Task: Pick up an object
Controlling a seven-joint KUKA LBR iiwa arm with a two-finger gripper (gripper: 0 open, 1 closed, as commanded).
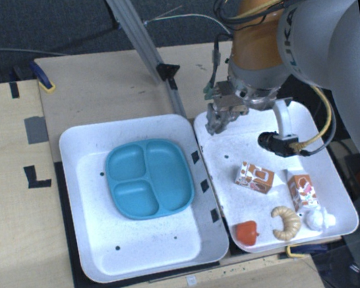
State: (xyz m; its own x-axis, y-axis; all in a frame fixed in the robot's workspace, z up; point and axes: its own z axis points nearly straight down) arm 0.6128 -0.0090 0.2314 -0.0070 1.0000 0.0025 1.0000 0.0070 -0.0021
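The gripper (219, 121) is hanging over the right bin (342, 215), at abt 11 o'clock of that bin's floor, close to the top-left corner. Fingers are too dark and small to read – can't tell if they're apart or together, and nothing is showing between them.

Objs all sitting in the right bin's lower half. The small carton (254, 177), brown/white, is lying near bin centre w/ its long axis running from 10 to 4 o'clock. A second carton (302, 192), red/white, is lying at 4 o'clock of the first, long axis roughly 12 to 6. The croissant (287, 222) is curving along the bottom edge, its ends pointing towards 12 and 8 o'clock approx. The red pepper-like obj (247, 232) is sitting at the bin's 7 o'clock corner. A white obj (318, 221) is resting just beside the croissant at 3 o'clock of it; shape hard to make out against the white bin.

The left bin (88, 210) is carrying a blue divided plate (149, 178), 3 compartments.

Both bins are resting on a pale wood bench (17, 235) w/ black tape marks (35, 176); dark carpet-like floor (43, 19) is showing along the top. A grey metal pole (137, 31) is slanting down to the bins' top edge. A black fitting w/ yellow cable (277, 143) is overhanging the right bin. The arm (328, 47) is getting cut off at the right edge.
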